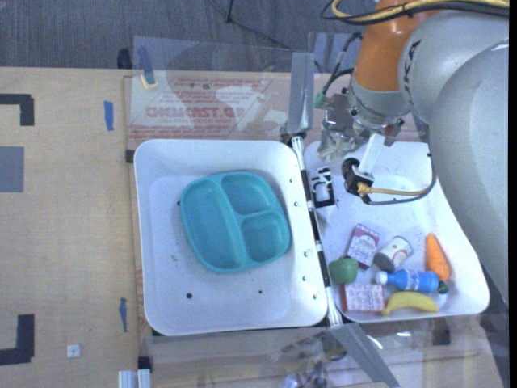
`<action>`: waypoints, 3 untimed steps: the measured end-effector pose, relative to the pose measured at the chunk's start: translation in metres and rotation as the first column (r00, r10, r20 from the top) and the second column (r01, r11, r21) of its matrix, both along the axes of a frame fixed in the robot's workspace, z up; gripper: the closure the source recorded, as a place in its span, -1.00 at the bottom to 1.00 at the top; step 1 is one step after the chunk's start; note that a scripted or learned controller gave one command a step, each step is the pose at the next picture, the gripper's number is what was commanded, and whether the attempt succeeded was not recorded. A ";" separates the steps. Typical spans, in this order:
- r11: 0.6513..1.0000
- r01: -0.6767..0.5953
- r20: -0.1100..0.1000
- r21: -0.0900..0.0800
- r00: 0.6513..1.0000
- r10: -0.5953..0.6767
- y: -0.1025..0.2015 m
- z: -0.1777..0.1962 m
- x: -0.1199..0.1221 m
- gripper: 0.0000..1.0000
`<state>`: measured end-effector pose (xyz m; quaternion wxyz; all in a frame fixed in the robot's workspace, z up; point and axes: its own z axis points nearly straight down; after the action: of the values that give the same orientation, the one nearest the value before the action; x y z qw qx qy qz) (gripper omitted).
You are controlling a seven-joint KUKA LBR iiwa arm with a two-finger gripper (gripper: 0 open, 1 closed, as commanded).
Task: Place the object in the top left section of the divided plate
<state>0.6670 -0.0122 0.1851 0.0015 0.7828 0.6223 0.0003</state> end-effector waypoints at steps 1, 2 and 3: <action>0.984 -0.180 -0.002 0.001 0.984 0.180 0.071 0.000 0.000 1.00; 0.953 -0.304 -0.002 0.002 0.953 0.304 0.144 0.001 -0.010 1.00; 0.860 -0.510 0.001 0.002 0.860 0.510 0.111 -0.086 -0.034 1.00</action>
<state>0.6333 0.0988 0.0992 0.0007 0.5906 0.8069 0.0017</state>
